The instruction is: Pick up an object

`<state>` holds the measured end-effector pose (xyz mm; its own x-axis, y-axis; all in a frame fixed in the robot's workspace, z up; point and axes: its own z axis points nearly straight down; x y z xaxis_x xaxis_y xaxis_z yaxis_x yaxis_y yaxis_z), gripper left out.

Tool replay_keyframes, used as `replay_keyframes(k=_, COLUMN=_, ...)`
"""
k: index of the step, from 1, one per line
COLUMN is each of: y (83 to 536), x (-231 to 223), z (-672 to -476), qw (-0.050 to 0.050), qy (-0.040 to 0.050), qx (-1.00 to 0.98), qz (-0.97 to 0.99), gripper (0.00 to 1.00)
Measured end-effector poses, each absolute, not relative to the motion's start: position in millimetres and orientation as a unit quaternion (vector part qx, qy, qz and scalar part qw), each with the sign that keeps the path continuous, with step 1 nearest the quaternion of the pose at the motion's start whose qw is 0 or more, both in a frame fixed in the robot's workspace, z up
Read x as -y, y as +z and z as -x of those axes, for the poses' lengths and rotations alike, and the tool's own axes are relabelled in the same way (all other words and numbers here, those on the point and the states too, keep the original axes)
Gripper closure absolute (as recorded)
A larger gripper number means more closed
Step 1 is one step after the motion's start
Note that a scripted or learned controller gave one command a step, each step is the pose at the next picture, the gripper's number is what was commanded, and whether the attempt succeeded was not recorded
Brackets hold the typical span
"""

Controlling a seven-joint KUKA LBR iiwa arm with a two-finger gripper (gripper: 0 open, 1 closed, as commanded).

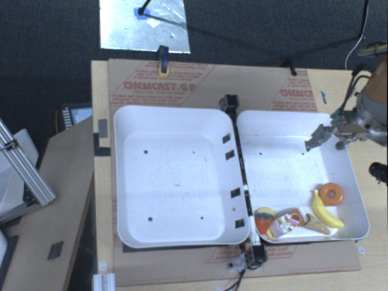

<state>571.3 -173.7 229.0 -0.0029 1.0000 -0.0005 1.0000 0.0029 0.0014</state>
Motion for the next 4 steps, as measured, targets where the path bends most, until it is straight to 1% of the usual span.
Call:
replay_keyframes(k=1, y=377, x=126, z=-561.0, qw=0.007, qy=0.0058, qx=-0.711, qz=-0.703, gripper=0.00)
replay_keyframes(k=2, y=507, x=80, z=-525.9, qw=0.007, qy=0.0066, qx=-0.710, qz=-0.704, gripper=0.00)
replay_keyframes(k=3, y=538, x=4, z=-485.5, qw=0.002, qy=0.0037, qx=-0.712, qz=-0.703, gripper=0.00)
replay_keyframes(k=4, y=535, x=-76, z=-486.1, qw=0.000, qy=0.0019, qx=-0.712, qz=-0.703, gripper=0.00)
